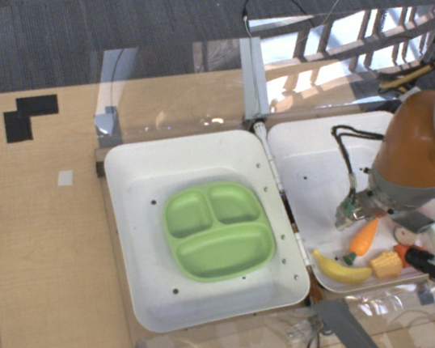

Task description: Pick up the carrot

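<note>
The gripper (352, 207) hangs low in the right-hand white plastic bin (313, 154), tucked under the grey arm's orange band (414, 150); whether it is open or closed, I cannot tell. The tapered orange carrot (364, 237) lies just beside it at five o'clock, so this looks like lining up a grasp. A yellow banana (339, 268) crowds in at seven o'clock of the carrot. Far over at nine o'clock, a green divided plate (218, 230) sits in the left bin (139, 222).
</note>
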{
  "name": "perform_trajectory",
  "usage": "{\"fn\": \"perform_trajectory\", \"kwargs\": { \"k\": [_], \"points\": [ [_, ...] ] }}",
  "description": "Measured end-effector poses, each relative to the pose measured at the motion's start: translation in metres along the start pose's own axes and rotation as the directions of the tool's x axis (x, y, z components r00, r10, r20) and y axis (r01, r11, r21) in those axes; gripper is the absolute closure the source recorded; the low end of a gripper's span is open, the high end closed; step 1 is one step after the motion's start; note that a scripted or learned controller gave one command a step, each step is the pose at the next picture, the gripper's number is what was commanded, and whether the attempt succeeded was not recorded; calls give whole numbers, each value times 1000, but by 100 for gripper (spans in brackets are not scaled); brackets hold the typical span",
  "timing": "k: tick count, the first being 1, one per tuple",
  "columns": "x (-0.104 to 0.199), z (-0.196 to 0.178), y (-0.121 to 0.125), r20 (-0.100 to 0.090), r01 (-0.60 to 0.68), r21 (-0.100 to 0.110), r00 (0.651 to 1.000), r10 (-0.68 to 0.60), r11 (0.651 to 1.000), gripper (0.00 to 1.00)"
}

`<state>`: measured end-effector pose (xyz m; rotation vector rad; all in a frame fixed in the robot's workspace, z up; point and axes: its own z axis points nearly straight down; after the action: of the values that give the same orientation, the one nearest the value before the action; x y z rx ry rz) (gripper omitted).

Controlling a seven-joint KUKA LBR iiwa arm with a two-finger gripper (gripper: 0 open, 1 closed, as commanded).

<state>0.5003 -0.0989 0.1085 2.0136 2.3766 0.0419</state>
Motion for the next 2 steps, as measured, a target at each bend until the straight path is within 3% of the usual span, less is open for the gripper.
{"fn": "perform_trajectory", "kwargs": {
  "k": [1,2],
  "points": [
    [-28,17,-13,-8,353,20,936,-352,936,100],
    [-31,17,-13,-2,350,19,937,-350,937,0]
  ]
}}
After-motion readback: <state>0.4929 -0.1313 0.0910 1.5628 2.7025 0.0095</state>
